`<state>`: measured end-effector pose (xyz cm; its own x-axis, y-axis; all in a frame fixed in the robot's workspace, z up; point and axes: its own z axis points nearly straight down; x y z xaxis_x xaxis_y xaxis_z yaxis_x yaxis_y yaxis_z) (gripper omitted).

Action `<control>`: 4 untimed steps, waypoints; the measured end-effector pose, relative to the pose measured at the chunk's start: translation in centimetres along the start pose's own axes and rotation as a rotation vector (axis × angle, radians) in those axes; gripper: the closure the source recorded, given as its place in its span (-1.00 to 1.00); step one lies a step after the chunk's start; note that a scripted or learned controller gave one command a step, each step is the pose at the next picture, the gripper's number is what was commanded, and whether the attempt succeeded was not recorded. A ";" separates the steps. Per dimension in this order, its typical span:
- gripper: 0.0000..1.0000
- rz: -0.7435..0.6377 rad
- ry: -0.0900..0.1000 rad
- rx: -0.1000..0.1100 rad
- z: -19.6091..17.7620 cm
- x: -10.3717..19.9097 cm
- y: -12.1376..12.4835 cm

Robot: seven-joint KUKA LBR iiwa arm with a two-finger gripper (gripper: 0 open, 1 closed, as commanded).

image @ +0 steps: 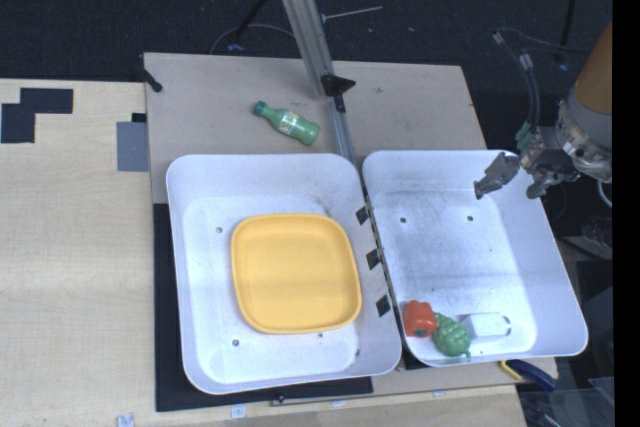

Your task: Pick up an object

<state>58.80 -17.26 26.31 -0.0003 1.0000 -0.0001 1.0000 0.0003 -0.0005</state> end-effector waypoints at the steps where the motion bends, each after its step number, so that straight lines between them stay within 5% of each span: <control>1: -1.00 0.000 0.001 0.005 6.3 -0.1 -0.4; 3: -1.00 0.000 0.001 0.003 17.2 -1.0 -0.6; 4: 1.00 0.002 0.000 0.000 16.0 -1.1 -0.5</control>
<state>58.28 -18.34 10.34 0.0015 1.0000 0.0000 1.0000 -0.0015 -0.0006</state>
